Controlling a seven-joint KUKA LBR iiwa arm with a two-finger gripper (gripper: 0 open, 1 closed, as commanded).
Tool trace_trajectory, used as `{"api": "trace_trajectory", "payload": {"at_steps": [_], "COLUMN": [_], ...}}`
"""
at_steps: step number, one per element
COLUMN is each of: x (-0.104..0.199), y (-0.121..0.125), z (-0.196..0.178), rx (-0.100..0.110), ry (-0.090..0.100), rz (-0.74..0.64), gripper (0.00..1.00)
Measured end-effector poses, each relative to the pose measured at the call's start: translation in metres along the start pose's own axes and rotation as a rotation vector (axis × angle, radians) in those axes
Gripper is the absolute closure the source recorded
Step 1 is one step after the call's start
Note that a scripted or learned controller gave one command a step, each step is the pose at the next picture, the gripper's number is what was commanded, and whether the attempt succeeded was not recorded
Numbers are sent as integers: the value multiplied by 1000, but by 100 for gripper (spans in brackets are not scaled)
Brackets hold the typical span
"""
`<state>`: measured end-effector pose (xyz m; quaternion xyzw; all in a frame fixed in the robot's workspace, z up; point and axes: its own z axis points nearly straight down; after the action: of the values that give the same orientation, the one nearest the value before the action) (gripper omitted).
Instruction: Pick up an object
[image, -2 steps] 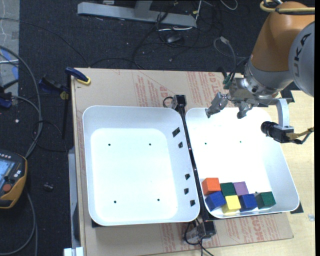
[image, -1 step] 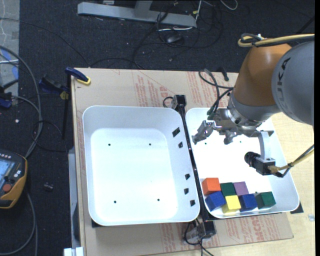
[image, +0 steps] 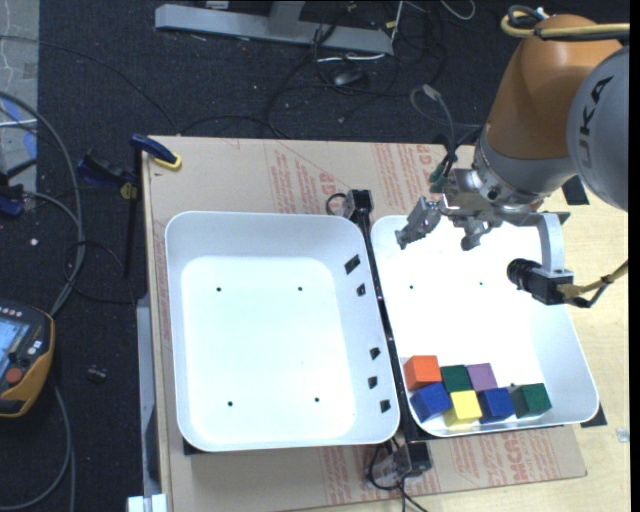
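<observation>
Left bin (image: 190, 250): white, shallow.
Bench board (image: 260, 165): tan, red print.
Clamp (image: 158, 152): blue-yellow, bench's far-left corner.
Handheld unit (image: 22, 355): orange-black, left floor.

From my remote feed I see a dark speckled floor (image: 90, 90) strewn with black cables (image: 70, 190). A pale wooden bench top (image: 270, 165) (red lettering printed across it) sits in even light. A yellow-and-black handheld unit (image: 20, 355) lies at far left.
</observation>
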<state>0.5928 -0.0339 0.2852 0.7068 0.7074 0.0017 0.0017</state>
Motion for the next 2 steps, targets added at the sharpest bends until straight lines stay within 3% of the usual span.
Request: {"api": "trace_trajectory", "payload": {"at_steps": [1, 2], "x": [14, -7], "y": [11, -47], "z": [33, -55], "rx": [7, -4], "ry": [0, 0], "rz": [0, 2], "gripper": [0, 0]}}
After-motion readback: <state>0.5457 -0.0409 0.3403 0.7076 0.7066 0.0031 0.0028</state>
